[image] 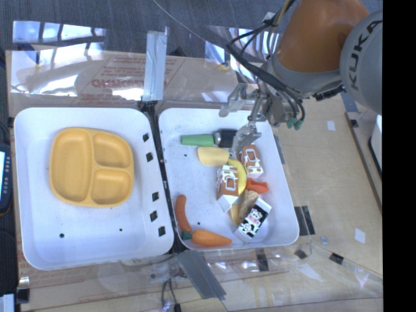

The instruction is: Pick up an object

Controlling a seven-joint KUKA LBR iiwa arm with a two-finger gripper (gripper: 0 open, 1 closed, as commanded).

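Observation:
My gripper [246, 135] hangs over the far part of the right bin [195, 123], beside the dark end of a green and black marker-like object [207, 139]. Just below it lie a yellow piece [212, 156], a banana [240, 174] and two small orange-and-white cartons [227, 181] [252, 162]. Lower in the bin sit a cow-patterned carton [252, 221], a bread-like piece [246, 205], a carrot [209, 238] and a red sausage [182, 213]. Nothing is seen between the fingers.
The left bin [32, 239] bears a yellow divided plate [92, 166]. A row of black clips runs along the divider [156, 174] between the bins. The arm's orange band [318, 25] and cables [260, 70] loom over the right bin's far right corner.

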